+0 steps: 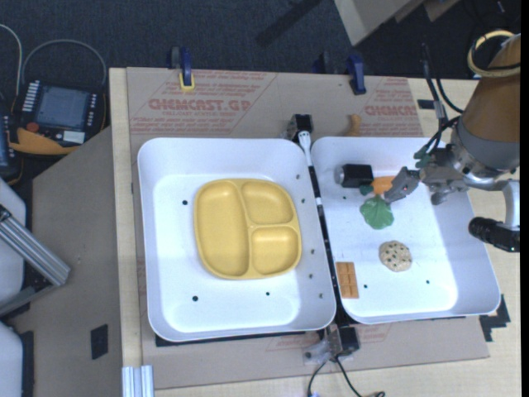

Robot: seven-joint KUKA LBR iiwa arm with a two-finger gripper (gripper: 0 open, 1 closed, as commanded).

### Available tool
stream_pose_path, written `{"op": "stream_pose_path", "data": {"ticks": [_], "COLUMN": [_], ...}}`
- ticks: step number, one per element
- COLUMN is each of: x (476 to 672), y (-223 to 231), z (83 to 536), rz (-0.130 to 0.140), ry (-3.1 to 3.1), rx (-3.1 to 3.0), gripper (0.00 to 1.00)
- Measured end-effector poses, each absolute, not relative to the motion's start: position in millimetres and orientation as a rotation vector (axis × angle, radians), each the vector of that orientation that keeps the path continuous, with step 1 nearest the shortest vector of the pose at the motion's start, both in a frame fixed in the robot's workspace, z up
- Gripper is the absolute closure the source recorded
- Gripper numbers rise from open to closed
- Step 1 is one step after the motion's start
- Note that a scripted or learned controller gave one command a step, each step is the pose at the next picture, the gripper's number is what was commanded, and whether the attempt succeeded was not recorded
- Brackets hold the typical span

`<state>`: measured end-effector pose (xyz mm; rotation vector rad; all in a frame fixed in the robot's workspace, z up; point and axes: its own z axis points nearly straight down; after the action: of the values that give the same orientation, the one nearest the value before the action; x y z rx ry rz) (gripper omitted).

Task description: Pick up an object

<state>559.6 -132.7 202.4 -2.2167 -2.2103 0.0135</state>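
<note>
The gripper (402, 185) hangs over the right bin (438, 292), beside the orange piece (382, 184) and green broccoli (378, 213); its state cannot be told. One item should be centred before descent, avoiding the cookie (396, 255).

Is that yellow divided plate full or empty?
Empty. The yellow plate lies flat in the left bin, and all three of its compartments show bare yellow.

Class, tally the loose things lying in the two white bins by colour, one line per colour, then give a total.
Yellow: 1, yellow plastic divided tray
Black: 1, black block
Orange: 2, orange piece, flat orange card
Green: 1, green leafy toy
Tan: 1, round cookie
Total: 6
</note>
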Motion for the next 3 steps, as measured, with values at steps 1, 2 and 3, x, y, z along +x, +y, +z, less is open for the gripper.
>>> {"op": "stream_pose_path", "data": {"ticks": [1,2,3], "x": [562.7,552.8,554.6], "y": [-132,-129,-127], "z": [210,151,87], "rz": [0.0,0.007,0.006], "ry": [-2.222,-2.215,-2.216], "rx": [-2.222,-2.217,-2.217], "gripper": [0.0,0.0,0.0]}}
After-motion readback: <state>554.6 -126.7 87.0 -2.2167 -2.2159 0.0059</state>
